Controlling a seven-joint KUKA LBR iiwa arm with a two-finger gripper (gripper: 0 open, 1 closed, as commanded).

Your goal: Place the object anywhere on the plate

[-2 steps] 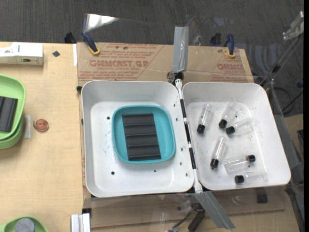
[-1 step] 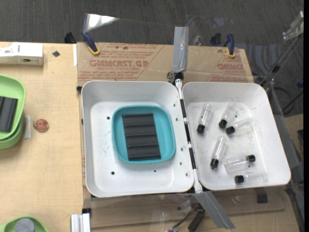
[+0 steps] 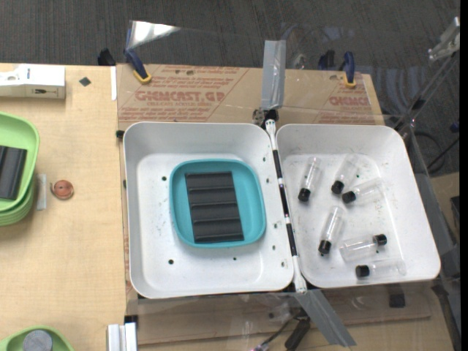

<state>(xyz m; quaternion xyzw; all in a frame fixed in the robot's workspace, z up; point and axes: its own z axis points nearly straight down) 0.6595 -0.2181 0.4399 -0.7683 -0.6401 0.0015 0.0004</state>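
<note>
Gripper: honestly can't tell its state
Vials (image 3: 330, 229): six clear ones, black caps, scattered in the right bin (image 3: 411, 196)
Plate (image 3: 176, 196): teal, black ridged insert, sits in the left bin (image 3: 146, 263)
Writing: brown sheet (image 3: 219, 75) behind the bins reads roughly "CHEMCAST GP"

This is looking like a robotics lab or test bench rather than a home or shop. Two shallow white bins (image 3: 219, 141) are sitting side by side on a sheet of printed cardboard (image 3: 241, 90), which is being held down by spring clamps (image 3: 137, 70) at its back corners. A clear plastic sheet (image 3: 307, 57) is standing behind the bins. Small clear vials with black caps (image 3: 330, 231) are lying scattered in the right bin, the sort of ware a lab keeps. A pale wooden bench top (image 3: 66, 262) is stretching to the left, and grey carpet (image 3: 219, 6) of an office or lab floor is showing beyond.
</note>
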